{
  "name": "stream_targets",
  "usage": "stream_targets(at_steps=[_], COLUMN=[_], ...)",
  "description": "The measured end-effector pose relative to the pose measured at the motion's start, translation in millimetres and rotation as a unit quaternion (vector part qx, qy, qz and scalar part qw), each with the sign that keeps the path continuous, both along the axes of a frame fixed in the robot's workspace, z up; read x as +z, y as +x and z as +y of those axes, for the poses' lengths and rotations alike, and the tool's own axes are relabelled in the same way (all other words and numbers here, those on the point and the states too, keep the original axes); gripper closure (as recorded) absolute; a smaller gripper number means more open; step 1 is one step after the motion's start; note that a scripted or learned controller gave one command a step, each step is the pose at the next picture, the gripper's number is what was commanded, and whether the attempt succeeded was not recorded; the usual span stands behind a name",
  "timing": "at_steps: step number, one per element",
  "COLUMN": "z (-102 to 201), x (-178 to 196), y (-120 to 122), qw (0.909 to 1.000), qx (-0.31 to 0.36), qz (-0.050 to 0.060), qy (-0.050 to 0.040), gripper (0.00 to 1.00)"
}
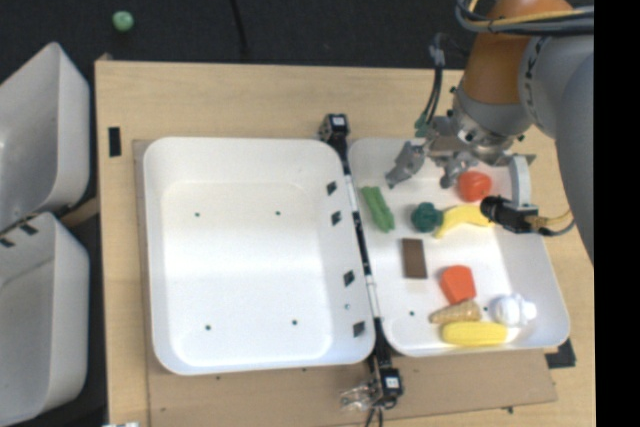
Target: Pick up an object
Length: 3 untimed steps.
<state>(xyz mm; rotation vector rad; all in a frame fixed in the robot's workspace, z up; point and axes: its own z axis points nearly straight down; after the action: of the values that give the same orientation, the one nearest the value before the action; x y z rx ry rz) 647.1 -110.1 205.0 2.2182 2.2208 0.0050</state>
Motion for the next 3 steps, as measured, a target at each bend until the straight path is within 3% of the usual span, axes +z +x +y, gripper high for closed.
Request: stream_targets(at_steps=[1, 2, 3], z=[-58, -62, -63], x=[-91, -88, -75], y=[-104, -7, -3], qw=[1.0000, 0.9999, 0.9998], qx=[-0.005, -0.001, 0.001], qz=[0.001, -0.012, -0.016], qy=[0.0000, -0.0042, -0.0055], gripper=[0.00, 0.00, 1.00])
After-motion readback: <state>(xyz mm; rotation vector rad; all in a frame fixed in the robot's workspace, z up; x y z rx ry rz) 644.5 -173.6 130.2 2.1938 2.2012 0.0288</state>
